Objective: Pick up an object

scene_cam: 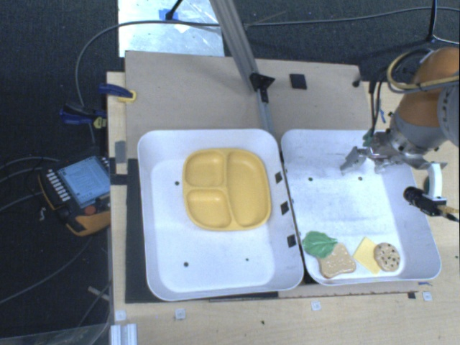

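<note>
The gripper (357,159) hangs over the upper part of the right bin (338,200), its grey fingers spread apart with nothing between them, pointing toward the left of the view. The arm (424,106) enters behind it from the right.

All the toy food lies well below the gripper, toward the near edge of that same bin, in a row. Farthest left of the row, below and a little left of the gripper, is a green lettuce leaf (319,244), its long axis running roughly left to right. Touching it on its lower right is a tan slice of bread (337,264), tilted so its rounded top points up and to the right. Just right of the bread lies a yellow cheese slice (367,254), turned like a diamond with one corner pointing up toward the gripper. A round chocolate-chip cookie (387,256) overlaps the cheese's right side.

Far to the gripper's left, in the left bin (165,264), sits a yellow divided plate (227,190). Both bins rest on the desk (187,92).
</note>
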